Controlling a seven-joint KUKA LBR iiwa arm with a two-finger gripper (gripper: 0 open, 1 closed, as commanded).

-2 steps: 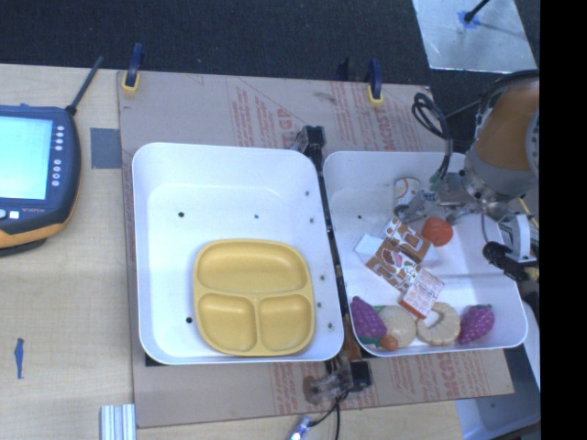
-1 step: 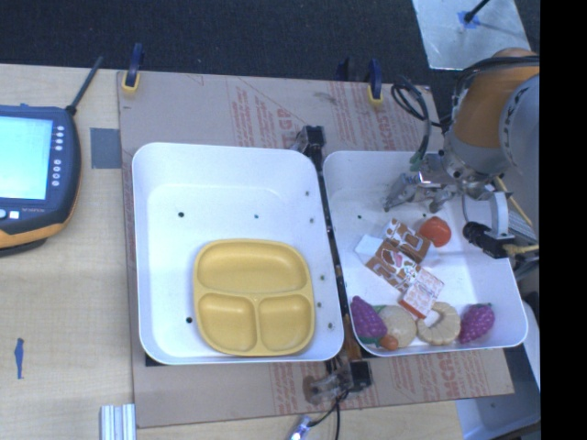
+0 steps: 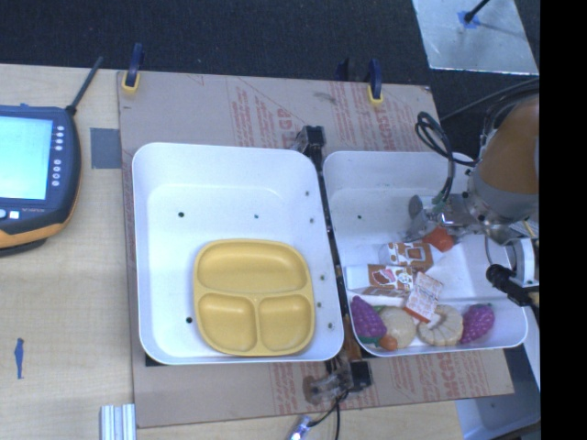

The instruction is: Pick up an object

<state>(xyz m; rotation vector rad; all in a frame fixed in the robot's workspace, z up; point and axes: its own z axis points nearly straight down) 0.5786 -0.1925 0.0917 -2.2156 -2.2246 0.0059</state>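
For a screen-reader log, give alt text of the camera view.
The grey arm's gripper hangs over the right white bin above a pile of small toy foods. The left white bin holds a yellow divided tray; a teach pendant lies far left.

A light wooden bench (image 3: 55, 310) bears a brown cardboard sheet (image 3: 248, 108), held by blue clamps (image 3: 134, 67) along its far edge. Beyond the cardboard lies dark carpet (image 3: 229, 16); a teach pendant (image 3: 32, 177) rests left of it.
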